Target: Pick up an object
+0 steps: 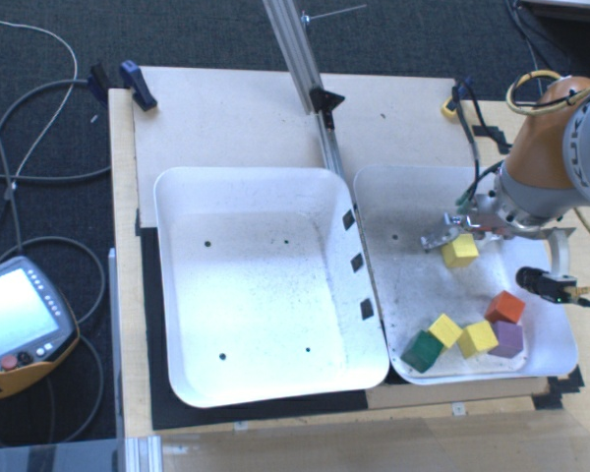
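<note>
Step in hand: I judge this to be the reach and close-in, with my claw (450, 236) low in the right bin (403, 205) beside a yellow block (460, 252). No lift has begun, as far as I can see.

My claw: the metal fingers point toward the left of the view, just above and left of the yellow block. Whether they are wide or narrow, I cannot tell; the angle hides the gap.

Holding: nothing that I can see. The block sits just below my fingers, touching or nearly so, but not between them.

The target: the yellow block lies alone near the middle of the right bin, well apart from the others.

Other blocks: a cluster lies at the near edge of the same bin: a green block (423, 350), two more yellow blocks (445, 329) and (479, 338), a purple block (509, 339) and an orange block (505, 308).

Left bin (192, 195): no blocks in it, and I have no business there now.

My arm (546, 155): it comes in from the right, with its orange band above the wrist.

Next move calls for: centring my fingers over the lone block so that one comes down on each side, then closing squarely on two flat faces before rising.

Risk: as I stand, I seem offset to one side. Closing from here could nudge the block away or pinch a corner, and it would slip.
</note>
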You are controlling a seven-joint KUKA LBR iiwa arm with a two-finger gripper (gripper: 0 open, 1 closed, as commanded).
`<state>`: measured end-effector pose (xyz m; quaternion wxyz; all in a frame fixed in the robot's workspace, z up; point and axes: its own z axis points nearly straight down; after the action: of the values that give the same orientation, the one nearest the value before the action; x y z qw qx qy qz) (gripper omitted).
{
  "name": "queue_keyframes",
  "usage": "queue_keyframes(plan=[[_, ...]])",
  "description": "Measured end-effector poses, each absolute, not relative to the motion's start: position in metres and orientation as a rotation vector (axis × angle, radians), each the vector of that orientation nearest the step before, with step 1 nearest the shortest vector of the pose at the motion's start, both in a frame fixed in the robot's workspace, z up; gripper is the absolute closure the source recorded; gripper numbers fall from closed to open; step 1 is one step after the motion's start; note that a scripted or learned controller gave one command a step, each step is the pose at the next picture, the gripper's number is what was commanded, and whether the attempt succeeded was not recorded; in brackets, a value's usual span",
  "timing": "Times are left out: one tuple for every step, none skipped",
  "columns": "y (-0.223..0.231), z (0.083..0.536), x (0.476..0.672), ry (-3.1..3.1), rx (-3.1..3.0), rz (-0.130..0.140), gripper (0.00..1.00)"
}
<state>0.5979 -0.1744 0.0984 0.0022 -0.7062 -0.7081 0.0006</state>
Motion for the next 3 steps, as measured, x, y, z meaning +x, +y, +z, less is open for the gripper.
queue_keyframes(plan=[[-0.176,0.111,0.599,-2.223,-2.219,-0.002,1.00],[-0.110,0.099,0.580,-2.225,-2.212,0.000,1.00],[-0.048,0.205,0.640,-2.235,-2.218,-0.014,1.00]])
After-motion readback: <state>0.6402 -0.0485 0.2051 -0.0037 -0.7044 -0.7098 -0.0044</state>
